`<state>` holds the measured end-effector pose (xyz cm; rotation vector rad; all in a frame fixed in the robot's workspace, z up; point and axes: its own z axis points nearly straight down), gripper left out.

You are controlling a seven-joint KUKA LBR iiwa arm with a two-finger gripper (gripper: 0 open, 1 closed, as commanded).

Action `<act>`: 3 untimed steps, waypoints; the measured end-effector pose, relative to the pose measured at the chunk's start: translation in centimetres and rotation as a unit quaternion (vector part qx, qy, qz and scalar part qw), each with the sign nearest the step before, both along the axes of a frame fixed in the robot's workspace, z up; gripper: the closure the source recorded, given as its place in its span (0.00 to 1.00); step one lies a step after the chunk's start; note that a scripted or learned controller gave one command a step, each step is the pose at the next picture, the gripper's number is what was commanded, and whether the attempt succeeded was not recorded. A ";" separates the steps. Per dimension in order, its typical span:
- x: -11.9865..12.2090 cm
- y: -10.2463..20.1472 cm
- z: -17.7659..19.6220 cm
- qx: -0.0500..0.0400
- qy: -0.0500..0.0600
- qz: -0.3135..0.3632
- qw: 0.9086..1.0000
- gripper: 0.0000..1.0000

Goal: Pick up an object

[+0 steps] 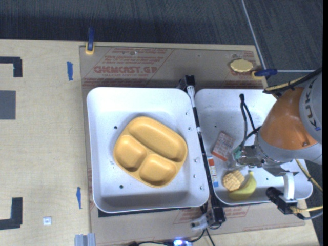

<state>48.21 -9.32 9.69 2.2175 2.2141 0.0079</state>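
The right bin (pixel 225 104) holds a red-and-white packet (pixel 222 143), a yellow corn cob (pixel 232 179) and a yellow banana (pixel 247 185) near its front wall. My gripper (pixel 242 157) hangs low over this bin, just above the corn cob and the banana and right of the packet. A small green-and-white bit (pixel 237 151) shows at the gripper's left side; I cannot tell what it is. The orange-banded wrist (pixel 285 123) covers the bin's right half.
The left bin (pixel 102 137) holds a large yellow three-compartment dish (pixel 149 150). A black divider rail (pixel 197 132) runs between the bins. Cables trail from the wrist over the right bin. A tan disc (pixel 241 65) lies on the board behind.
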 end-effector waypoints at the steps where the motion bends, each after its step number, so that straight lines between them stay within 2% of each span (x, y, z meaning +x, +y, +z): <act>1: 0.0 0.0 0.0 0.000 0.000 0.000 1.000 0.00; 2: -0.2 0.1 -1.1 0.001 0.004 0.001 1.000 0.00; 3: 0.0 0.0 0.0 0.000 0.000 0.000 1.000 1.00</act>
